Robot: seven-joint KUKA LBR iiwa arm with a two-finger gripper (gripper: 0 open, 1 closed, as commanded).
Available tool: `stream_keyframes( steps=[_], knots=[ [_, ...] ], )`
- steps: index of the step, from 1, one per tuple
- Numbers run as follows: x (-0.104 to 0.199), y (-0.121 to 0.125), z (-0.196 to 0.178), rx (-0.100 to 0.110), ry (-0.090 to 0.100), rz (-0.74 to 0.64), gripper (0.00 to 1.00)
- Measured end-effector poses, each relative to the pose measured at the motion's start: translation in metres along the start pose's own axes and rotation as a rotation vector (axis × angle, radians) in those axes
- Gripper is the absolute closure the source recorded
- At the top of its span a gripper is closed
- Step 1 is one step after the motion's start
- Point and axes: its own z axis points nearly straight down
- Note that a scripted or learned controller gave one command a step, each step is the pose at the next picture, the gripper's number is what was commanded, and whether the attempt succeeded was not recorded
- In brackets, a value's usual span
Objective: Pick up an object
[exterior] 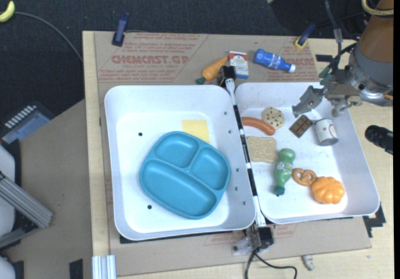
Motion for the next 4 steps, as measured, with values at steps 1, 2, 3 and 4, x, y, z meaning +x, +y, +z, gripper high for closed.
stream_keyframes(
  steps=[1,2,3,4],
  knots=[
    [-0.011,-0.067,0.128,0.004,0.001,0.002,0.0],
    [0.018,-0.081,0.186,-0.005,-0.001,0.001,0.0],
    [0.016,-0.08,0.176,-0.01,-0.006,0.004,1.0],
    [0.016,-0.08,0.176,-0.01,-0.006,0.003,0.0]
  ],
)
